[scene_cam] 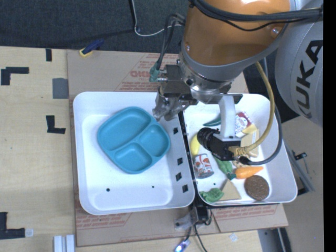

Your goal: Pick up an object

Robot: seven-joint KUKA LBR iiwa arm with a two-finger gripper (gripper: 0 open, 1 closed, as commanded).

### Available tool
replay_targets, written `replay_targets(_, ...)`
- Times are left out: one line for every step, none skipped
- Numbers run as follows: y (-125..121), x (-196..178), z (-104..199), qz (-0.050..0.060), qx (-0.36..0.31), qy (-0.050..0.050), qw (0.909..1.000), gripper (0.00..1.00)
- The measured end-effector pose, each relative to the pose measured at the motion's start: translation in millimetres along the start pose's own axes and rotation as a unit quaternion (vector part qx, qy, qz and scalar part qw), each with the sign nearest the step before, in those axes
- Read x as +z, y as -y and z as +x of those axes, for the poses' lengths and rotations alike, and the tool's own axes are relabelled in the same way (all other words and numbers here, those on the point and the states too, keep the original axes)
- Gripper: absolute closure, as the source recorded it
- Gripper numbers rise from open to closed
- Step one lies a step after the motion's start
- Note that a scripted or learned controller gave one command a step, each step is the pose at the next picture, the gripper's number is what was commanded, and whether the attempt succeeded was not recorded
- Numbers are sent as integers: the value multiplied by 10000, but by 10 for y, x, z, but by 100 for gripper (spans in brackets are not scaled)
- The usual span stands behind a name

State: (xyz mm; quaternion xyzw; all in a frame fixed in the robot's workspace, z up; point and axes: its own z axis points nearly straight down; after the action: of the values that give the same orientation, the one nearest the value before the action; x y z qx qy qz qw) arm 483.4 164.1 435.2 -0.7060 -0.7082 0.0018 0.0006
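The gripper (167, 111) is seen low over the inner edge of the left bin (86, 140), beside the divide between the two bins; whether anything is clasped cannot be told. A blue divided plate (133, 139) lies just below and left of it. In the right bin (281, 167), right of and below it, small objects are heaped: a carrot (249, 171), a brown cookie (257, 187), a green leaf (212, 195), a small can (203, 165)
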Motion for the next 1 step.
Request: replay_targets(0,-96,7,9,-9,2,10000,100)
